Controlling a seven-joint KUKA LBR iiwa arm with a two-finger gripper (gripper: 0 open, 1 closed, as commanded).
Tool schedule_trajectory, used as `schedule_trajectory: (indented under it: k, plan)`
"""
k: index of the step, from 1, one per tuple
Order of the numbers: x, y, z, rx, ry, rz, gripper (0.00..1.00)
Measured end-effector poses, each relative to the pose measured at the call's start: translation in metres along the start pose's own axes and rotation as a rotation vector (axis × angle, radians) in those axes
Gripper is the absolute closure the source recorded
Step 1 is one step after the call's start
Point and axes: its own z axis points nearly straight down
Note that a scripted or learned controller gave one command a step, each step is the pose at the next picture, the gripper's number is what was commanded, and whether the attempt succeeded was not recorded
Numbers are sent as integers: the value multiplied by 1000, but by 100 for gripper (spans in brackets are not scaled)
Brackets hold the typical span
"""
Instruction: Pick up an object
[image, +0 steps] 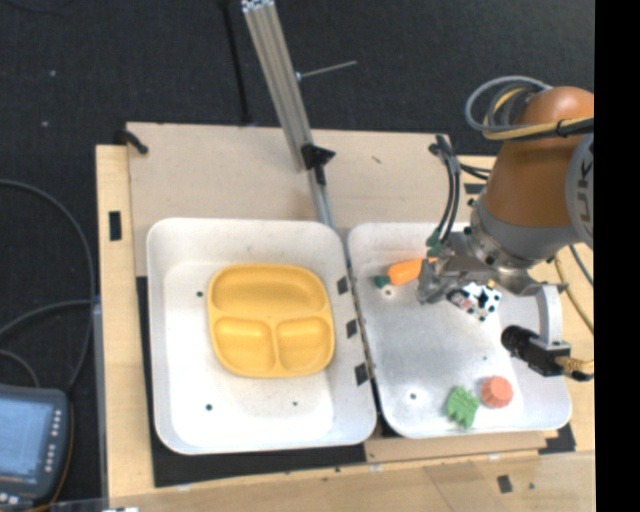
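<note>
While the gripper (432, 285) hangs low over the far part of the right bin (420, 350), just beside the orange carrot-like piece (405, 270), I cannot tell how it is set from this slanted overhead camera view. My judgement is that a descent here could nudge the piece against the bin wall instead of seizing it, since it lies off to one side; the green toy (461, 405) and red one (497, 392) lie well apart, near the front rim.

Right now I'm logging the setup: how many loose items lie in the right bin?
4: orange piece at the far left by the gripper, black-and-white item under the arm, green toy and red piece near the front. The arm may hide more.
</note>
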Motion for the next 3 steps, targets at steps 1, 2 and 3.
schedule_trajectory:
  k: [1, 2, 3]
  plan:
    - [54, 17, 10, 2, -1, 1, 100]
    - [105, 22, 7, 2, 0, 0, 100]
    - [148, 22, 26, 6, -1, 2, 100]
